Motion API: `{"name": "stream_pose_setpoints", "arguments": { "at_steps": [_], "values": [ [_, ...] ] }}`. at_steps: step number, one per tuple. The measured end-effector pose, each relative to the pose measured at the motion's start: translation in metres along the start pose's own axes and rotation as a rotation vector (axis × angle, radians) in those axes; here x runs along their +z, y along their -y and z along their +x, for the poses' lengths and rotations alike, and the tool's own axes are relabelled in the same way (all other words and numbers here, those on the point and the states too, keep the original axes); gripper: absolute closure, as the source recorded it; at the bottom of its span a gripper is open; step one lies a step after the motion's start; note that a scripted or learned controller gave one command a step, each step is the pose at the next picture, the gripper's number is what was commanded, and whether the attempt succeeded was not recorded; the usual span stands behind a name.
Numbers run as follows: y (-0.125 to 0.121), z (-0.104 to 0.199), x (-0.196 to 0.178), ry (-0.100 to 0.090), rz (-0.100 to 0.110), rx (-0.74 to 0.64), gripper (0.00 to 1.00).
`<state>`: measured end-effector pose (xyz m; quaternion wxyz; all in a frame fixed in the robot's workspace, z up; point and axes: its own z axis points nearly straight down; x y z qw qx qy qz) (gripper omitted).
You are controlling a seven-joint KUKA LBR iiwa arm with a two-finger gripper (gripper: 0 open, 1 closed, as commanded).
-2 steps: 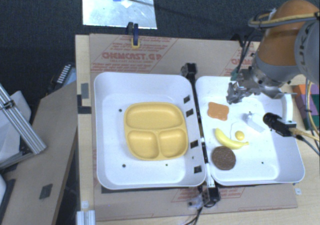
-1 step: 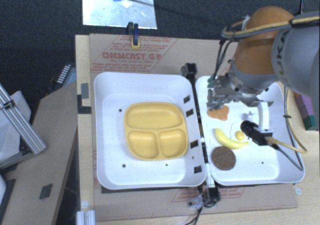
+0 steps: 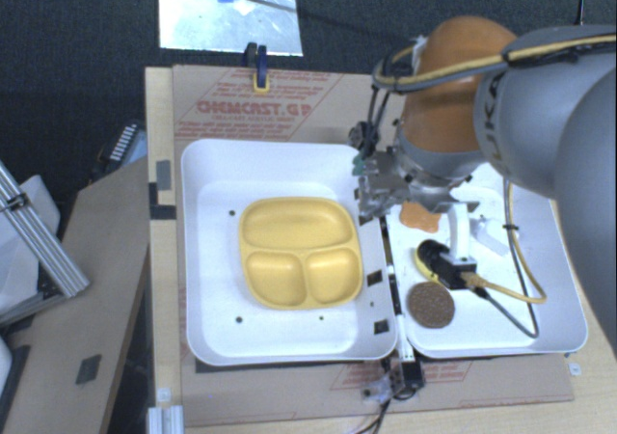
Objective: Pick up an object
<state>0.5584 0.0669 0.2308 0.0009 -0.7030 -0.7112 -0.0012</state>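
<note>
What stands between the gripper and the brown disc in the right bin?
Nothing visible does. The gripper hangs by the right bin's left rim; the brown disc lies nearer the camera on bare floor. The orange piece sits aside.

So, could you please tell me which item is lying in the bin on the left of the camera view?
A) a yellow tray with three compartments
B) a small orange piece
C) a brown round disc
A: the yellow divided tray sits flat in the left-hand bin, while the brown disc lies in the right-hand bin.
</note>
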Motion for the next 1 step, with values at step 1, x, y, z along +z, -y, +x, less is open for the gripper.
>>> {"name": "stream_pose_setpoints", "arguments": {
  "at_steps": [1],
  "values": [
    [0.0071, 0.0439, 0.0044, 0.001, 0.000, 0.002, 1.00]
  ]
}}
